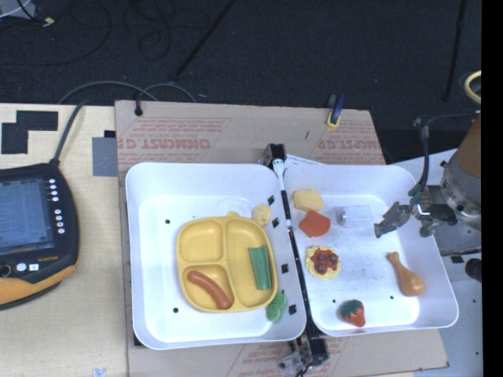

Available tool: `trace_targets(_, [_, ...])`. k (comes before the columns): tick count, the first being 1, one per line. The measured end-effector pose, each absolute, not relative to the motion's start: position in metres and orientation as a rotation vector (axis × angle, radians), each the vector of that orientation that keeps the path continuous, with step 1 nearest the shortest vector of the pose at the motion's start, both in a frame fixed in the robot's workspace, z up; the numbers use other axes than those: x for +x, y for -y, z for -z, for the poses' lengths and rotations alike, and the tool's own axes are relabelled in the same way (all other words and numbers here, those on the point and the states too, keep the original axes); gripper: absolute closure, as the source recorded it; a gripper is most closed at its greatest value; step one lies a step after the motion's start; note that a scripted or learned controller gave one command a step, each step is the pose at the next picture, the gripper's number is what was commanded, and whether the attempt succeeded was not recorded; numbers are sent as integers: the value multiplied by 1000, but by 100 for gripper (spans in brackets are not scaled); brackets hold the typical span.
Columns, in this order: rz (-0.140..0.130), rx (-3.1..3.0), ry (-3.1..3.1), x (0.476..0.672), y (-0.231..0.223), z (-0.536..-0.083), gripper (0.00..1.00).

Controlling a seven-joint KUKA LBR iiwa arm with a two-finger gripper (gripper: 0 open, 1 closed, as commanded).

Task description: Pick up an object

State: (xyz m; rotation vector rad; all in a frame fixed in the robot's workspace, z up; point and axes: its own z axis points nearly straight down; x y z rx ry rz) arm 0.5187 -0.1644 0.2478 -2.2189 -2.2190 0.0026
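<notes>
Bench inventory, non-task items:

- Cardboard sheet (236, 136), brown, red printed lettering, lying flat under both bins.
- Handheld control pendant (31, 230), dark casing with orange lower edge, screen and column of buttons, resting on the pale tabletop (78, 320) at left, well apart from the bins.
- Black cable (67, 132) running up from the pendant toward the dark floor.
- Blue-and-yellow clip (335, 110) at the cardboard's far edge.
- Black clamp (275, 154) at the far end where the bins meet.
- Dark carpet (236, 38) beyond, loose cables across it.
</notes>
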Motion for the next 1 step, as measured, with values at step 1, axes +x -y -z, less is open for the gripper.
trace_targets(1, [-4,-2218,2217,518,165,-257,100])
